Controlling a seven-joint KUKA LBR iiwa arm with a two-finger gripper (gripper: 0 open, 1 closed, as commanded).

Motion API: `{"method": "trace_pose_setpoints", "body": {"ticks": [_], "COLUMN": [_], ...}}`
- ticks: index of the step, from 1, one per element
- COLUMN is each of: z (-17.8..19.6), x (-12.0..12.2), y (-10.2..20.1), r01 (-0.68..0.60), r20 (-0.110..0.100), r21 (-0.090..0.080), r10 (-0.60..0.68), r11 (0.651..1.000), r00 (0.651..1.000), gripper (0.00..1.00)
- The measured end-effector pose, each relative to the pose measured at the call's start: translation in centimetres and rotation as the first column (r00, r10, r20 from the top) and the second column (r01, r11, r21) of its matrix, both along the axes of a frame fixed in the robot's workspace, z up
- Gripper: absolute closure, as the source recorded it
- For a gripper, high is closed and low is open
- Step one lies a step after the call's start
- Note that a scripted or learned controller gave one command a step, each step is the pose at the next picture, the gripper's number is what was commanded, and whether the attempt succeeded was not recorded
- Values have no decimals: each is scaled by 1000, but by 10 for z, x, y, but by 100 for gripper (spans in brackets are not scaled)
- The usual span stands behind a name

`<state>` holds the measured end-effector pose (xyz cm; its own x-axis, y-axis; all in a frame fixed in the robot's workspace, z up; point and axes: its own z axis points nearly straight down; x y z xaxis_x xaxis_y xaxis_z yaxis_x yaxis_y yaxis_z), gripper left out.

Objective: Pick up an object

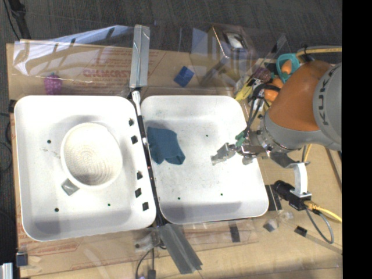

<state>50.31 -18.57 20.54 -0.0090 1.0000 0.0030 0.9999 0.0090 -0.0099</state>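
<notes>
Camera view, looking down at a slant on two shallow white bins set side by side on a table. The grey robot arm with an orange band (302,100) reaches in from three o'clock. Its metal two-finger gripper (224,153) hangs over the right-hand white bin (232,205), toward that bin's three o'clock side. Nothing lies between the jaws; whether they stand open or closed I cannot tell, as they are small and blurred here.

A crumpled dark blue cloth (164,145) lies in the right bin at its nine o'clock side, well apart from the gripper. The left-hand white bin (35,214) holds a round white ribbed dome-shaped object (92,154) with a small grey piece (70,186) just beside it at seven o'clock.

This looks like the approach step, with nothing yet grasped. The next move probably calls for travelling toward nine o'clock, above the cloth, then descending.
</notes>
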Motion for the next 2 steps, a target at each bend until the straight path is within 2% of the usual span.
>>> {"method": "trace_pose_setpoints", "body": {"ticks": [1, 2], "z": [-45, -116], "x": [56, 101], "y": [44, 69], "r01": [145, 11], "r20": [0, 5], "r21": [-3, -2], "r10": [-145, -11], "r11": [989, 1000], "r00": [989, 1000], "gripper": [0, 0]}}
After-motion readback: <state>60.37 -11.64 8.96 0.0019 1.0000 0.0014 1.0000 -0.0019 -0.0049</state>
